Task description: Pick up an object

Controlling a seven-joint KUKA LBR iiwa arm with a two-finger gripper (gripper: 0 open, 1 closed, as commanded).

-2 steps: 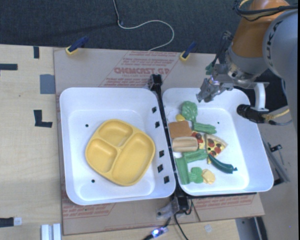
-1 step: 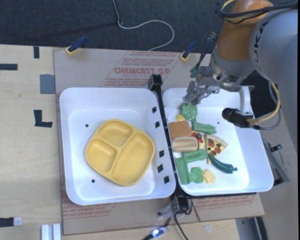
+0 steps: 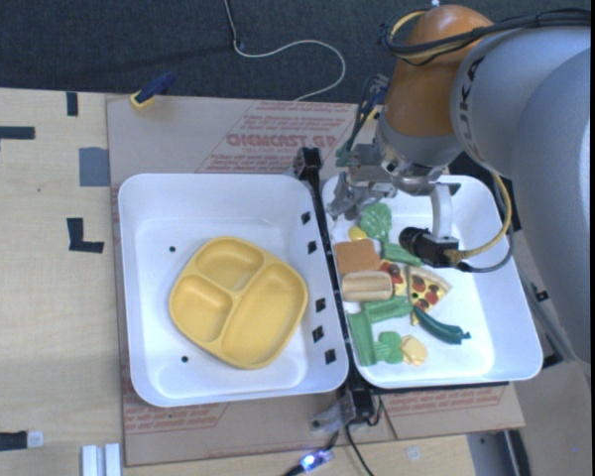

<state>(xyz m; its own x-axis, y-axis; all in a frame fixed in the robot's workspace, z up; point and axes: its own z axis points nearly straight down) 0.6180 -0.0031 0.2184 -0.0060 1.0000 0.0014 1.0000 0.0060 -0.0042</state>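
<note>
The right bin (image 3: 506, 335) holds a pile of toy food: a green leafy piece (image 3: 376, 218), a brown block (image 3: 356, 257), a hot dog bun (image 3: 367, 286), a pizza slice (image 3: 428, 288), green pieces (image 3: 375, 341), a small yellow piece (image 3: 414, 349) and a dark green pepper (image 3: 442, 328). My gripper (image 3: 355, 192) hangs from the grey and orange arm over the bin's far left corner, just above the leafy piece. Nothing shows between its fingers.
The left bin (image 3: 149, 266) holds a yellow divided plate (image 3: 239, 300). Black clips line the wall between the bins (image 3: 319, 266). A white cable (image 3: 278, 48) lies on the dark floor behind, and a blue-yellow clip (image 3: 153, 89) sits at the cardboard's far left.
</note>
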